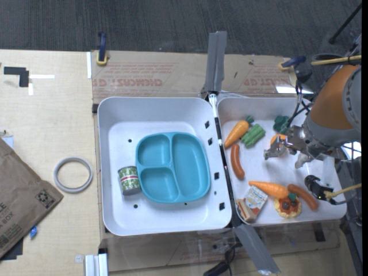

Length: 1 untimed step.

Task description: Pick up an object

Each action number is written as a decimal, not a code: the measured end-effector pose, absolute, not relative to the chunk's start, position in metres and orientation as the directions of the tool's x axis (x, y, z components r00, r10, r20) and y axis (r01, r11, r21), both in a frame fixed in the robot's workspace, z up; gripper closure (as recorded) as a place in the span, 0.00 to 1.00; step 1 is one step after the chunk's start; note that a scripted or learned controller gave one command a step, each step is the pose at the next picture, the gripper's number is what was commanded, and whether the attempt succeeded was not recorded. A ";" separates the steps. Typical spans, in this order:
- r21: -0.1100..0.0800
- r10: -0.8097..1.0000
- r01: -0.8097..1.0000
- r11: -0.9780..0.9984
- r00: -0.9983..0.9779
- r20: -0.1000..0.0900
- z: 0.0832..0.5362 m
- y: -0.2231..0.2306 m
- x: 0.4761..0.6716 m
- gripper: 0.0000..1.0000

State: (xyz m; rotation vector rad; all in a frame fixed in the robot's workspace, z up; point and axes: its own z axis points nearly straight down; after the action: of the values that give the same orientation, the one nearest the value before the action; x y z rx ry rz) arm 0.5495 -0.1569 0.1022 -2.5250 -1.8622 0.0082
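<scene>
Gripper (286,150) hung low over the right bin (328,211), arm coming in from the right; fingers looked spread, nothing between them. Toy food lay scattered below: carrot (237,132) and green piece (253,135) to its left, sausage (237,160) further left, another carrot (269,187) toward the front. Risk: closing on bare bin floor between items, or nudging one away, since none sat squarely under the fingers.

the gripper (286,150) hung over the right bin (261,109) among toy carrots (237,132), a hot dog (237,161), a pickle (253,135) and a pizza slice (288,206). the left bin (115,171) held a teal divided plate (172,167) beside a small can (129,180).
</scene>
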 end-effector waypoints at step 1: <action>-0.007 0.956 0.956 -0.292 0.292 -0.001 0.088 -0.153 0.542 0.00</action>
State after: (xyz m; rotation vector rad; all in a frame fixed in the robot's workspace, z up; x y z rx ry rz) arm 0.5419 -0.1534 0.0884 -2.5210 -1.8662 0.0079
